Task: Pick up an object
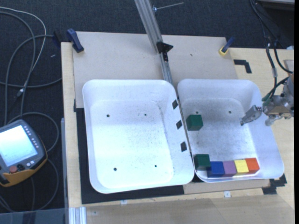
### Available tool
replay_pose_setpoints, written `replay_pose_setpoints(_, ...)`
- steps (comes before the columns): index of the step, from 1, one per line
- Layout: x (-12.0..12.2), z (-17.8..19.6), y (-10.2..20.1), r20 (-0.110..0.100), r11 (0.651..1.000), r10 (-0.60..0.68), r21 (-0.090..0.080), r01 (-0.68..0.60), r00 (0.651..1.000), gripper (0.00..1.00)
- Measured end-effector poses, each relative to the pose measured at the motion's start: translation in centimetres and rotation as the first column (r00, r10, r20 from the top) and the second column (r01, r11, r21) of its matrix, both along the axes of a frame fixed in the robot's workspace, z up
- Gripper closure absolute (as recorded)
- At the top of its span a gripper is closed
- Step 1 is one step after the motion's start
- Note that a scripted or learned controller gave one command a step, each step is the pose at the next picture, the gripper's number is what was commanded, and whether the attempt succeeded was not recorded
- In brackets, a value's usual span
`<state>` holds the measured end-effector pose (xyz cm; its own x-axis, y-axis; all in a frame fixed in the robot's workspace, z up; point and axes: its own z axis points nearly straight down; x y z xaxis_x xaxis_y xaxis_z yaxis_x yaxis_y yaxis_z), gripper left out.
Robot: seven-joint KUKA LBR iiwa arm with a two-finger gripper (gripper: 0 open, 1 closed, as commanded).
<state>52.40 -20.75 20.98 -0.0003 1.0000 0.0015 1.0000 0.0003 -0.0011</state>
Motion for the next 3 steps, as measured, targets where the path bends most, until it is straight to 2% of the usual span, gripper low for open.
replay_pose_setpoints(1,-0.9,-11.5,-1.0,-0.008,1.000,-0.001,0.003,0.001,1.000,0.00)
replay_pose_setpoints(2,-0.6,-9.9,-1.0,0.003,1.000,0.000,0.000,0.000,1.000,1.00)
replay_pose_setpoints(3,-0.7,-10.0,-1.0,0.002,1.000,0.000,0.000,0.000,1.000,0.00)
